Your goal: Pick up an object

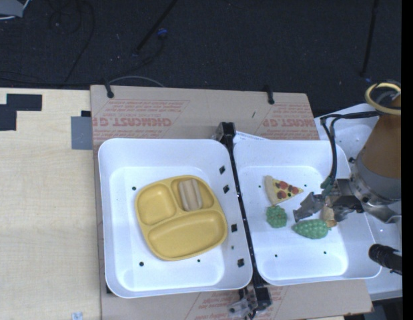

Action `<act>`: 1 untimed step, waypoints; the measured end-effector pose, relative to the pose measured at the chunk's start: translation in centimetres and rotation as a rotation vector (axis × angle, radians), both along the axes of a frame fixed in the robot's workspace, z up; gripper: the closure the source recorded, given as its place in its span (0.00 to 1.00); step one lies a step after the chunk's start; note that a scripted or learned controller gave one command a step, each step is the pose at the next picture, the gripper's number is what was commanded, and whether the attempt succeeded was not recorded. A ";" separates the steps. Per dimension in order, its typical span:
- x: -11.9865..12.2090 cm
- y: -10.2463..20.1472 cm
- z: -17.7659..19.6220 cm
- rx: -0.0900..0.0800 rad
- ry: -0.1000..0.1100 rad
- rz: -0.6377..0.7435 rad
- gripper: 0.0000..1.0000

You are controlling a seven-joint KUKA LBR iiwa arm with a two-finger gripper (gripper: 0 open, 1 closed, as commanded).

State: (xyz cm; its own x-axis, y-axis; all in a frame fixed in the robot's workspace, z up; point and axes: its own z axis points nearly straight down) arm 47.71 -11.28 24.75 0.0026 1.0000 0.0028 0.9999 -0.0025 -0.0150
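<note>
In the right bin [286,265] lie a toy pizza slice [281,190], a small green broccoli piece [276,217] and a green bumpy bunch [311,229]. My gripper [313,207] hangs low over the right part of this bin, just above the green bunch and right of the broccoli. Its dark fingers [305,210] point left and look spread, with nothing between them. A tan object [328,214] lies partly hidden under the wrist.
The left bin [119,259] holds a yellow divided plate [181,217] with a tan hot dog bun [189,195] in its upper right compartment. A black divider [236,205] separates the bins. Cables [333,145] run along the right bin's far edge.
</note>
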 end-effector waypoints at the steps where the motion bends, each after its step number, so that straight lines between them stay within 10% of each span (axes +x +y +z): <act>1: 0.2 0.0 0.6 -0.001 -0.011 0.002 0.00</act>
